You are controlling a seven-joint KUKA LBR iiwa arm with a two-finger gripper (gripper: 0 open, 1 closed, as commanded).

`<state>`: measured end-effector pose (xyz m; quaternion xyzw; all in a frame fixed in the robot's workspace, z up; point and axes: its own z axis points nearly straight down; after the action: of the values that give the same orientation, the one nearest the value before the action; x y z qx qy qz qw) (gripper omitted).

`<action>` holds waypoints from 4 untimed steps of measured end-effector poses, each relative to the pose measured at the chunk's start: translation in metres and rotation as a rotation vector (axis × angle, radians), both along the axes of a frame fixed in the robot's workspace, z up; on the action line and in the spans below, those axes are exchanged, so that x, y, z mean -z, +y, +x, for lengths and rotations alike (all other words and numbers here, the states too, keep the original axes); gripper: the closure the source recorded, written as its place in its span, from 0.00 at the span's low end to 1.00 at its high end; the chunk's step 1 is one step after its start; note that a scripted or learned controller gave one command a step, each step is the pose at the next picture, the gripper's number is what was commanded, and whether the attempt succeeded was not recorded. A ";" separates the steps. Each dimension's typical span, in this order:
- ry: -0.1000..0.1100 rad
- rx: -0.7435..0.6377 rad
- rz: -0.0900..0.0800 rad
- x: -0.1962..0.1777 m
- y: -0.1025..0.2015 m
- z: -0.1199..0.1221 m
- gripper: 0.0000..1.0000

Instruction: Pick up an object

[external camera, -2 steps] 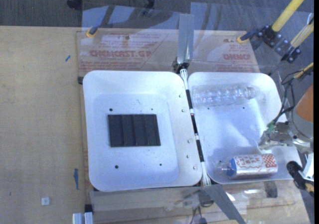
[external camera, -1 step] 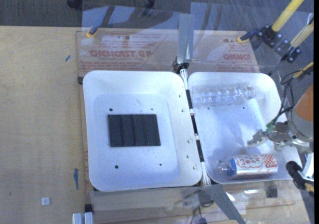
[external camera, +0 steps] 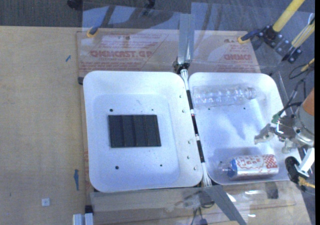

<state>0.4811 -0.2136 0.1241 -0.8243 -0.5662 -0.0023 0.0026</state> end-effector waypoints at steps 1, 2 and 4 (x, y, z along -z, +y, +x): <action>-0.007 0.031 -0.007 0.036 0.084 0.001 0.00; 0.003 0.005 -0.007 -0.014 0.063 -0.002 0.00; -0.009 -0.098 -0.010 0.026 0.117 0.001 1.00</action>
<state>0.4818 -0.0971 0.0984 -0.7955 -0.6059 -0.0031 -0.0041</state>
